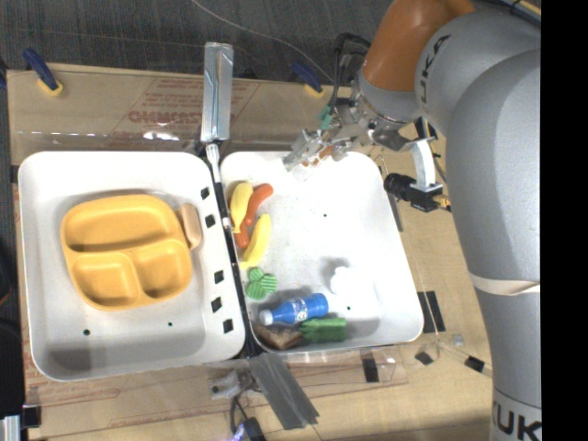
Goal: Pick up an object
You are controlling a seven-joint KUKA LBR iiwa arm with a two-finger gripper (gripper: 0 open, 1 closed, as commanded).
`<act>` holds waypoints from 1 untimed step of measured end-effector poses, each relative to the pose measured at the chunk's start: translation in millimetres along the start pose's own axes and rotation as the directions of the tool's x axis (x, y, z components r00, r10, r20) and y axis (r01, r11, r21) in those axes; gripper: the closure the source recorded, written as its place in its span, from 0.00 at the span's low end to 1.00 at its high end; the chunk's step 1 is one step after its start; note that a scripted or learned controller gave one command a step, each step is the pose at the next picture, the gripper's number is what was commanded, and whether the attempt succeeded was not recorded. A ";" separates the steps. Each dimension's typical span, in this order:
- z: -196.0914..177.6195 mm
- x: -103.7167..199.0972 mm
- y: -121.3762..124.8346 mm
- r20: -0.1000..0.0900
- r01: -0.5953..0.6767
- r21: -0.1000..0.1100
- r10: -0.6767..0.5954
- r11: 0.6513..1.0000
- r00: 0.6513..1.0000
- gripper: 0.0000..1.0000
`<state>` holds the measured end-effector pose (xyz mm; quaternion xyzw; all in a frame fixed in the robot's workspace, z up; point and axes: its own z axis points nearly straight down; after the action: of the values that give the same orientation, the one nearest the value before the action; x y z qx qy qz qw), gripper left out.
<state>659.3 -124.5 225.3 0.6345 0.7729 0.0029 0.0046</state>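
Above the right bin's far rim, the jaws hang; whether they are released or clenched cannot be determined.
Right bin contents: bananas and carrot along the left wall, blue bottle and green item near the front. Left bin carries a yellow divided tray.

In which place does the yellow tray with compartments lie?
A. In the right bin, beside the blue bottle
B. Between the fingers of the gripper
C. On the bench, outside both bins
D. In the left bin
D: the yellow tray lies flat on the floor of the left bin, while the blue bottle lies in the right bin, and the gripper is at the far edge of the right bin.
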 end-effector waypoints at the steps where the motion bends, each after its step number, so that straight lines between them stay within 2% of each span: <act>1: 105.5 26.3 0.4 -0.004 0.033 0.017 -0.033 0.999 0.999 0.00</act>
<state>655.8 -98.7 119.7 0.6217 0.7833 -0.0027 -0.0023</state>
